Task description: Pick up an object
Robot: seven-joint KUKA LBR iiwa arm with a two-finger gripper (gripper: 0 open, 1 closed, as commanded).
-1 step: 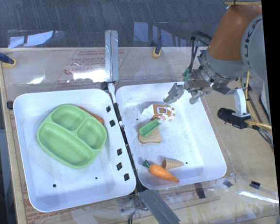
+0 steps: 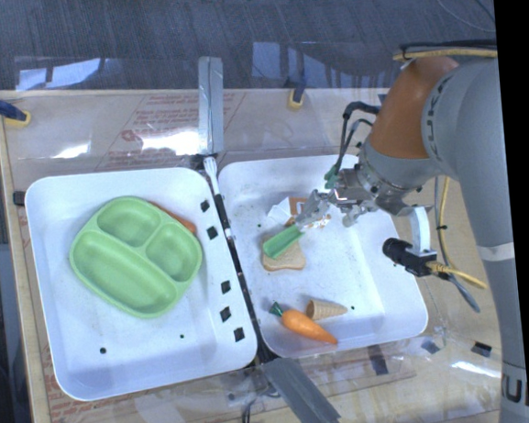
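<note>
The scene is viewed from one fixed camera set above the desk, looking down at a slant. Both white bins are taken in whole, side by side, at moderate range. The arm is seen entering from the right.

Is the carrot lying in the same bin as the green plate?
No, the carrot lies in the right bin, while the green plate sits in the left bin.
</note>
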